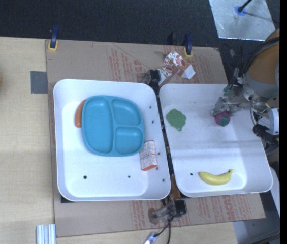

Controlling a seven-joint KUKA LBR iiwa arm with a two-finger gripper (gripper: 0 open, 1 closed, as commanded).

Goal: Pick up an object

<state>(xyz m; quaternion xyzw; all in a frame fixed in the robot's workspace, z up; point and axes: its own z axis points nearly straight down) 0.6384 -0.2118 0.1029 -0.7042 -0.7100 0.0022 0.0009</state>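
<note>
the tool [225,105] sits low over the right bin [245,151], near that bin's far right part, with the grey arm [262,75] and its orange band coming in from the right edge. directly under and touching the tool's tip is a small purple object [222,119], resting on the bin floor; whether it lies between the tool's gripping parts cannot be told, and whether the tool is open or closed cannot be told either. to the left of the tool, in the same bin, lies a green leafy piece [176,119]. nearer the camera than the tool, by the bin's front wall, lies a yellow banana [216,177]. farther left, in the left bin [67,136], a blue divided plate [114,125] lies over an orange item [77,115], with a small printed packet [149,155] at the plate's near right corner. both bins rest on cardboard [107,55] on the tabletop [11,151].
</note>
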